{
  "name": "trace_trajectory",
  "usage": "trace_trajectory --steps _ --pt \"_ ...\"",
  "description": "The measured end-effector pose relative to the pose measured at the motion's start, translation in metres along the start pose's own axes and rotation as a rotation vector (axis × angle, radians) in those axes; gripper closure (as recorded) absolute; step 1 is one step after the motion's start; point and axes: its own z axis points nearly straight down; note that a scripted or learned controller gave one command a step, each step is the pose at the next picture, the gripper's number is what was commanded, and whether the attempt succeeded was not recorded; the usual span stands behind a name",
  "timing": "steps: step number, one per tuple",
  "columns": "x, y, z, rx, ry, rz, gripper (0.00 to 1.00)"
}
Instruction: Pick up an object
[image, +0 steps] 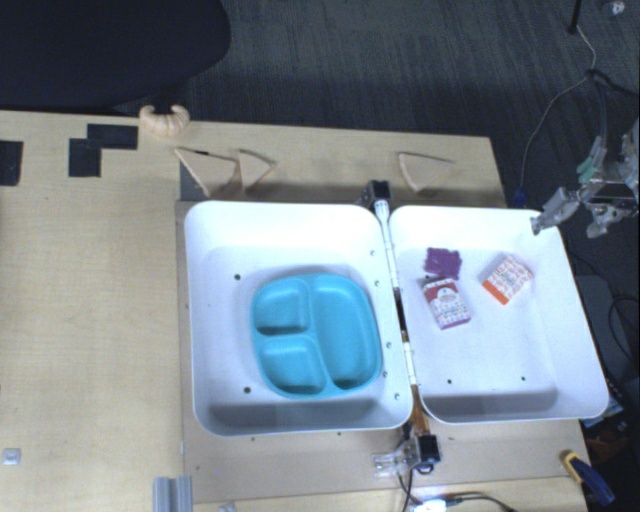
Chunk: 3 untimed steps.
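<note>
Camera view, slanting down onto the worktop (90, 300). Step in hand, by judgement: the approach, with nothing gripped yet.

Hovering at the upper right corner of the right bin (500, 412), just outside its rim: the end effector (575, 215). Too small and blurred to tell whether spread or pressed together, so check for a full spread before descending.

Lying on the floor of the right bin, all in its upper half: an orange-and-white box (507, 277) toward the right wall, a red-and-white packet (447, 302) toward the left wall, and a purple piece (442, 263) touching or nearly touching the packet's upper end.

Best to pick the orange-and-white box: nearest the end effector, apart from the other two, free on every side. Move in over the right bin's rim, centre above the box, and turn the wrist to close across its short side. Descend straight, stop just short of the right bin's floor, close, then lift vertically.

Avoid the packet and purple piece for now: probably too close together for a clean grip on one. Leave alone the blue divided tray (318, 335) in the left bin (215, 300), beyond the right bin's left wall.
</note>
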Motion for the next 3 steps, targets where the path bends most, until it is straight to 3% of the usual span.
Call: trace_trajectory --steps 1,2,3 --pt "0.001 -0.006 0.180 0.004 0.003 0.001 0.00" --pt "0.001 -0.003 0.167 -0.003 0.001 -0.001 1.00" --pt "0.001 -0.003 0.167 -0.003 0.001 -0.001 0.00"
